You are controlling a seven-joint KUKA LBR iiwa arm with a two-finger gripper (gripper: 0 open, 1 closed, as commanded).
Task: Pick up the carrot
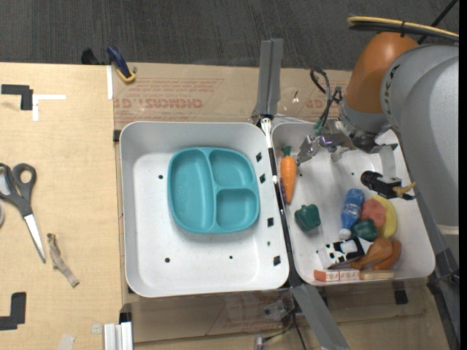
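Just left of the jaws (312,146), whose opening I cannot tell, lies the carrot (288,177), ungrasped

Bulky grey arm (430,108), orange wrist band (black cables alongside)

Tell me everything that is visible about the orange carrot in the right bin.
The orange carrot with a small green top looks like a smooth plastic toy. It lies flat, lengthwise along the left wall of the right shallow white bin, green end toward the far side, tip toward the near side. It seems to rest against that wall. The end effector hovers beside its green top, not gripping it.
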